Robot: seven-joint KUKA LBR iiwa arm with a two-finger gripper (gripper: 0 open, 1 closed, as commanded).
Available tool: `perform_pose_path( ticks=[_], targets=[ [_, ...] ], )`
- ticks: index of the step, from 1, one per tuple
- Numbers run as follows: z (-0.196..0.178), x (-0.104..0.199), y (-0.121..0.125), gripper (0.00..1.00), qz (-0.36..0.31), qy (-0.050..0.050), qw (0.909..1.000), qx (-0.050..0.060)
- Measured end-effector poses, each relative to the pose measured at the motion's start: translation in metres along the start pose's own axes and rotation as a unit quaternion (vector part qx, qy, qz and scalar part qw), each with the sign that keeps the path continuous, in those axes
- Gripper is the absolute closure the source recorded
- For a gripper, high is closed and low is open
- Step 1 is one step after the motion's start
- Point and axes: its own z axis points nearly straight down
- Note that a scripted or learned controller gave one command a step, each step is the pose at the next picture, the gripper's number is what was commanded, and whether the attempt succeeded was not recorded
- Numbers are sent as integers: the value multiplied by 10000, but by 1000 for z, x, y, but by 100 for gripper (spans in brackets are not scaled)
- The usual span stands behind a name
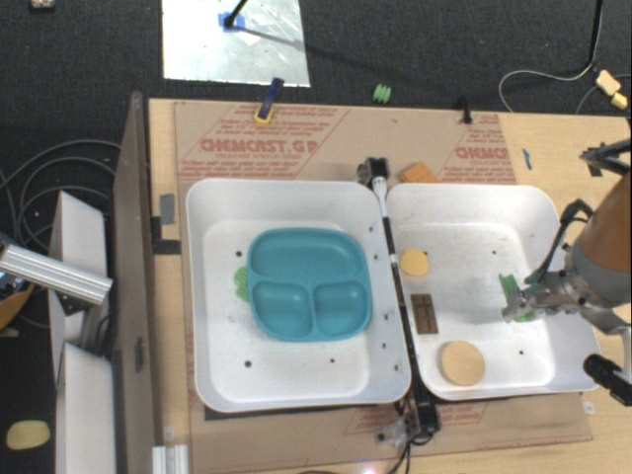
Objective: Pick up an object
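In the right bin (494, 210) lie a small yellow piece (414, 262) near the divider, a brown rectangular block (424, 313) below it, and a round tan disc (462, 362) at the front. My gripper (521, 306) reaches in from the right and hangs low over the bin's right half. A small green object (508, 287) sits right at its tip, partly covered by it; whether it is gripped is unclear. The left bin (212, 265) holds a teal divided plate (308, 282) with a green scrap (240, 282) peeking out at its left edge.
An orange block (419, 173) lies on the cardboard behind the bins, outside them. A black clamp (375, 173) tops the divider between the bins. Cables run along the arm at the right edge.
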Motion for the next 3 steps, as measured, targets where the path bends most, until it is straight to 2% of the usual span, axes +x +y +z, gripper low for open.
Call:
perform_pose_path(
  ticks=[1, 2, 3],
  targets=[
    [-23, -5, 177, 100, -48, -23, 10000, -12],
    [-81, 54, 146, 100, -46, 0, 10000, -25],
    [-63, 112, 112, 100, -43, 5, 10000, 18]
  ],
)
